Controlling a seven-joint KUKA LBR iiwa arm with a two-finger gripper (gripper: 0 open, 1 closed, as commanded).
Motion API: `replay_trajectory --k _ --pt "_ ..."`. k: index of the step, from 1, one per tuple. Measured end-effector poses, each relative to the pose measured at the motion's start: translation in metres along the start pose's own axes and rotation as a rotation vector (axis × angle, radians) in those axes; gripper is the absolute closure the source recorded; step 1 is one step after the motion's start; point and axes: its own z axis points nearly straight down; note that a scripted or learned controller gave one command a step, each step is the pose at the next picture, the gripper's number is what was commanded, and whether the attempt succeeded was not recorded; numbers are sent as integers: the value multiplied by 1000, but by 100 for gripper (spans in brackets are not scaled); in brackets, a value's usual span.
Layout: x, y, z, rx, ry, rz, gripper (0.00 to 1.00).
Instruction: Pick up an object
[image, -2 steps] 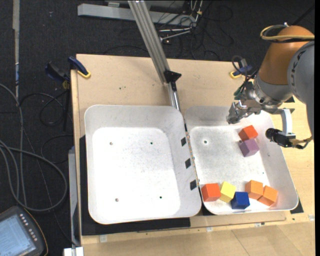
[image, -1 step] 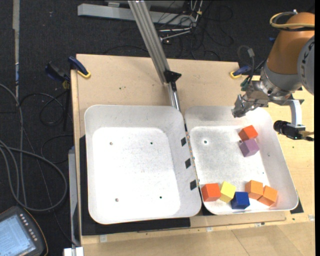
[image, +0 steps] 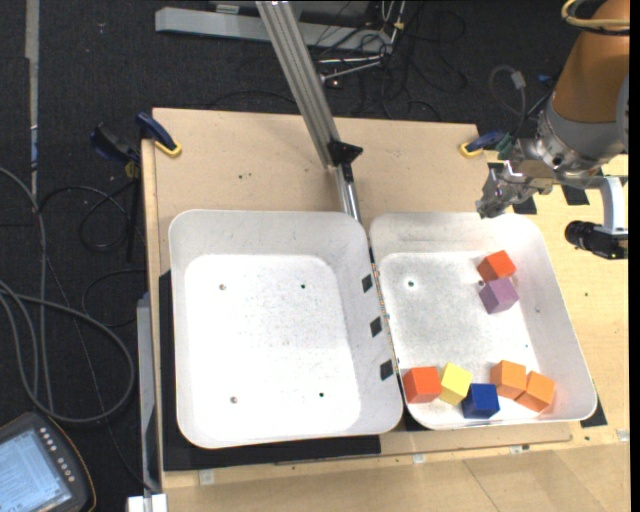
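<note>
Hovering at the far right corner of the right bin (image: 560, 330), the gripper (image: 497, 203) hangs over the rim with nothing visible between its fingers — whether they stand wide or narrow cannot be told from this slant.

Seven blocks lie in that bin, all apart from the tool: an orange block (image: 496, 266) touching a purple block (image: 498, 294) near the far right side, and along the near edge a row — an orange-red block (image: 422, 383), a yellow block (image: 455, 383) just beside it, a blue block (image: 481, 400), then two more orange blocks (image: 509, 377) (image: 538, 390) toward the right corner. The left bin (image: 190, 330) sits beside it, their walls meeting in the middle of the bench (image: 250, 165).
</note>
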Motion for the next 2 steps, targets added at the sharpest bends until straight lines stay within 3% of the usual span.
replay_trajectory --k 2 --pt "104 -11 7 9 4 -6 100"
